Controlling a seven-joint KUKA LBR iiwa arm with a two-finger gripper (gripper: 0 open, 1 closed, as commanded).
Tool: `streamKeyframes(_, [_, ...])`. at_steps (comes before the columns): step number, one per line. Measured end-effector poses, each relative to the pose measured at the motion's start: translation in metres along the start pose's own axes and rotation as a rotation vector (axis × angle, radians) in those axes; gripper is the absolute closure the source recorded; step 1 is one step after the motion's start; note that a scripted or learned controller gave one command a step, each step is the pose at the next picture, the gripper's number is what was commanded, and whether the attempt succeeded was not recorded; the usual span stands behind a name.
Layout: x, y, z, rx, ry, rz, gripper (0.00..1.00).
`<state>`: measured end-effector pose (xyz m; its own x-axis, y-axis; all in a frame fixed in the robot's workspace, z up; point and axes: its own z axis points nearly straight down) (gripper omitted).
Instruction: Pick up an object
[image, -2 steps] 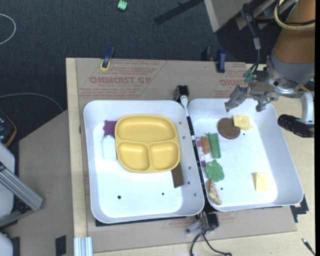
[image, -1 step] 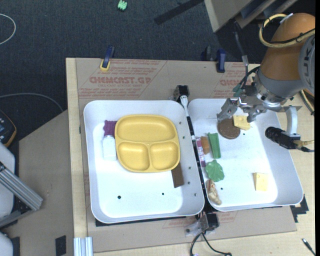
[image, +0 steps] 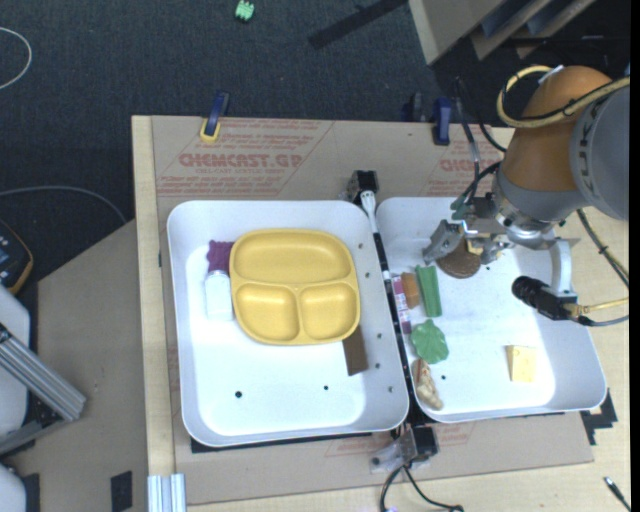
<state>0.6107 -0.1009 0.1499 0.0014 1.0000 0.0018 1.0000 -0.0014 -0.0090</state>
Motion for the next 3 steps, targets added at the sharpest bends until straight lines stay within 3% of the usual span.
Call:
streamKeyframes(1, [0.001,0.001,0.063,-0.005,-0.001,-0.001,0.0])
streamKeyframes(2, [0.001,0.002,0.063,-0.009,-0.001,0.0,0.0])
streamKeyframes(3, [-0.001,0.004,0.051,-0.017,-0.005,0.001,1.0])
